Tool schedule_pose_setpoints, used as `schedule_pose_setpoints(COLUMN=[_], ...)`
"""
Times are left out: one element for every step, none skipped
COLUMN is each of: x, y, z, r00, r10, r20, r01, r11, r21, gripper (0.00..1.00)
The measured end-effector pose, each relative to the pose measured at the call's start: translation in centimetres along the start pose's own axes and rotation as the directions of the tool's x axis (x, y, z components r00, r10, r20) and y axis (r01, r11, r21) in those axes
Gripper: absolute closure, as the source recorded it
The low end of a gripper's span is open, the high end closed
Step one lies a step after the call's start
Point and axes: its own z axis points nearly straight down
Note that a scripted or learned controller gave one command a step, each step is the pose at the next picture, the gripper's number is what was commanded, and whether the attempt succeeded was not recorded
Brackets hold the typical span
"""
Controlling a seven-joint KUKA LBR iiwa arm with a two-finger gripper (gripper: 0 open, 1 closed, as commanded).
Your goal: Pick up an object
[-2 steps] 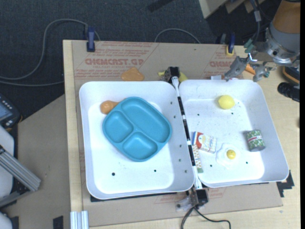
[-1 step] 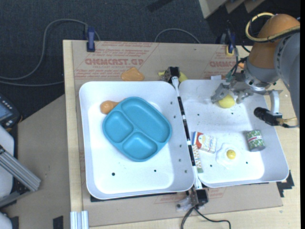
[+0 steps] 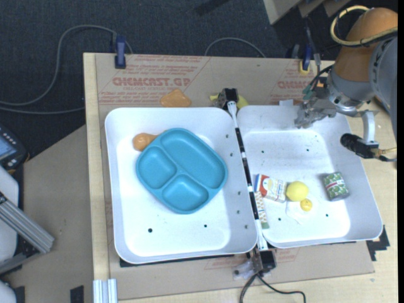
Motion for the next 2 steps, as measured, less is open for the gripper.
schedule_pose_setpoints(x=[0.0, -6.1], y=[-0.1, -0.3], z=[0.1, -1.4], r00=[1.000, 1.000], r10=[0.000, 0.005], r20=[0.000, 0.002], r01=[0.000, -0.005], r11=[1.000, 1.000], r21=[0.002, 0.005], gripper=[0.00, 0.00])
